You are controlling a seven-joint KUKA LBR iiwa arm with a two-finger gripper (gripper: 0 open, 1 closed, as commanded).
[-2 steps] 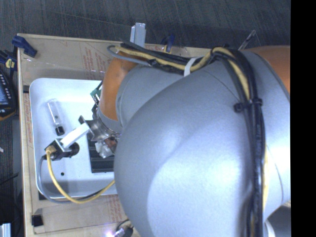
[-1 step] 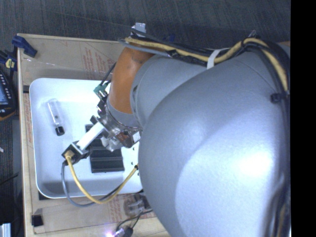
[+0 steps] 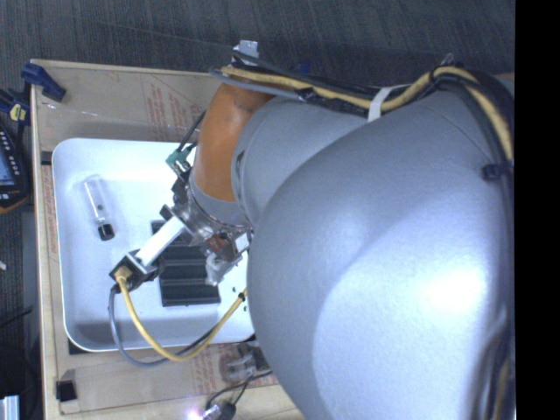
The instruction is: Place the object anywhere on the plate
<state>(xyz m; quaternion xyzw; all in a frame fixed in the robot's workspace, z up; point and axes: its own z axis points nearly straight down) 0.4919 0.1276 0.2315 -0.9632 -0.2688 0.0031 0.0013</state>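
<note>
One small clear tube (image 3: pixel 98 203) with a dark cap lies flat on the floor of a white bin (image 3: pixel 70 261), near its upper left corner. To its right, well apart, one gripper (image 3: pixel 188 278) hangs low over the bin's middle, dark and blocky. One grey arm (image 3: pixel 376 252) with an orange band (image 3: pixel 219 143) covers the right side. One yellow cable (image 3: pixel 162 344) loops below.

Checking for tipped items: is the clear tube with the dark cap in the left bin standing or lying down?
Lying down. The clear tube rests lengthwise on the left bin's white floor, its dark cap toward the viewer.
</note>
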